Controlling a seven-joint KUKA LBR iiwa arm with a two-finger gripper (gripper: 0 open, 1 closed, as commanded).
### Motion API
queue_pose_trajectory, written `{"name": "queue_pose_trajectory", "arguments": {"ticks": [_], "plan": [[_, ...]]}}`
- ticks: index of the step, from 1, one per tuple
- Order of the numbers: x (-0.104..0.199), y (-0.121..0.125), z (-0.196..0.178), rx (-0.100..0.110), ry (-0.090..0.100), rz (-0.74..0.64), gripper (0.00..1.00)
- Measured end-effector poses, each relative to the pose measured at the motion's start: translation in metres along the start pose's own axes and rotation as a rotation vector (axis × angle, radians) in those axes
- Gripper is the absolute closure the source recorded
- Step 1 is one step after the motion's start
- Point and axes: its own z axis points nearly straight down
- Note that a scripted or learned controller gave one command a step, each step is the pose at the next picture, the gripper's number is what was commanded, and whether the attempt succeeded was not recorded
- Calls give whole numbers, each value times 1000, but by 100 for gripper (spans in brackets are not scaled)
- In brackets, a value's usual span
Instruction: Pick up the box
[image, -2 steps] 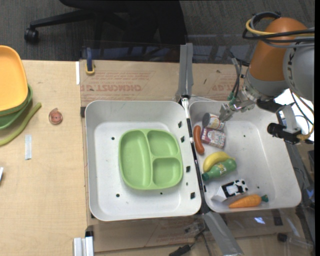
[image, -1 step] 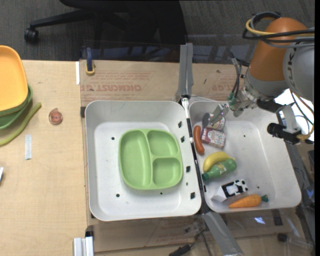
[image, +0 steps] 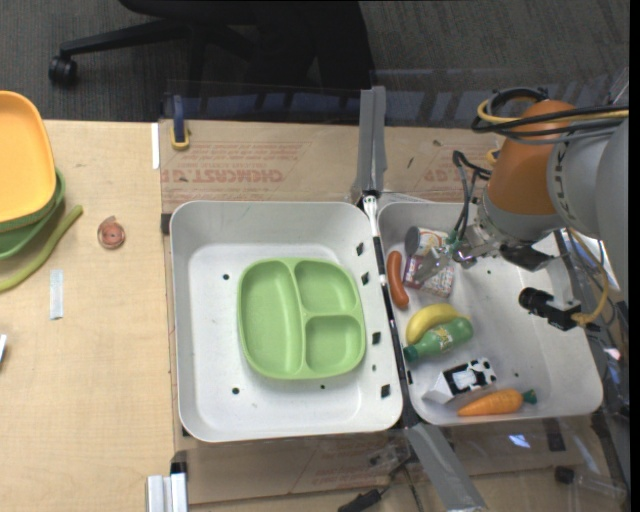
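The pincer (image: 447, 252) hangs low in the right bin (image: 560, 350) over a small crumpled box (image: 432, 268), perhaps touching it, though I cannot tell its state. Near the box lie a sausage (image: 397, 279), banana (image: 432, 319), green bottle (image: 440, 340) and carrot (image: 492, 402); a green tray (image: 300, 318) sits in the left bin (image: 200, 330)

crowded right bin (image: 560, 400), toys (image: 437, 330) throughout

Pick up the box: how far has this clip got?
Nothing looks done yet. The crinkled clear-wrapped box lies in the right white bin, near the red sausage. In hand: the gripper sits low at the box's right edge. Left: a visible grasp and the lift.
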Motion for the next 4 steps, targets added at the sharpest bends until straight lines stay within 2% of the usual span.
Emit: {"name": "queue_pose_trajectory", "arguments": {"ticks": [1,2,3,4], "plan": [[-1,-15,5,5,6,-462,0],[-3,-15,-5,3,3,-457,100],[47,34,-95,4,1,-300,100],[99,77,-157,5,4,-395,100]]}}
